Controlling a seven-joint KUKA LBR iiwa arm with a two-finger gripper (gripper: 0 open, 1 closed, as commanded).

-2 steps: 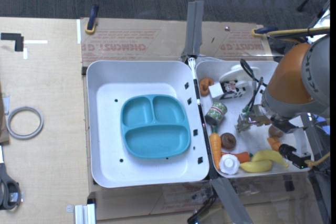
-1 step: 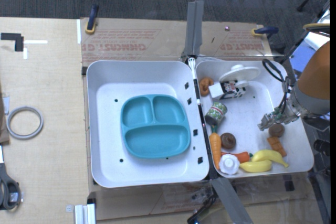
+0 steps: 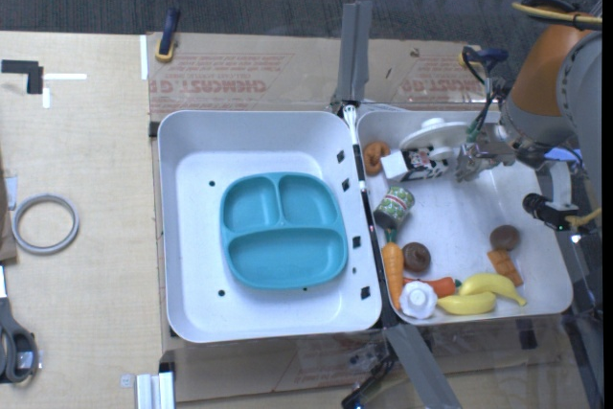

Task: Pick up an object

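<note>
My gripper (image 3: 414, 160) reaches in low over the back left part of the right bin (image 3: 536, 306), its white and black head pointing left. A small white block (image 3: 393, 166) lies right at its tip, and whether it touches the block is unclear. Just left of it sits a small orange donut (image 3: 375, 151). A green can (image 3: 394, 204) lies a little below the tip. Farther forward are a carrot (image 3: 393, 271), a chocolate donut (image 3: 416, 256), a white bottle (image 3: 419, 300), a banana (image 3: 479, 294) and a brown ball (image 3: 505, 237).
The left bin (image 3: 182, 235) holds a teal divided plate (image 3: 283, 230). A grey divider post (image 3: 354, 53) stands between the bins at the back. A roll of tape (image 3: 43, 223) and scissors (image 3: 14, 350) lie on the bench at far left.
</note>
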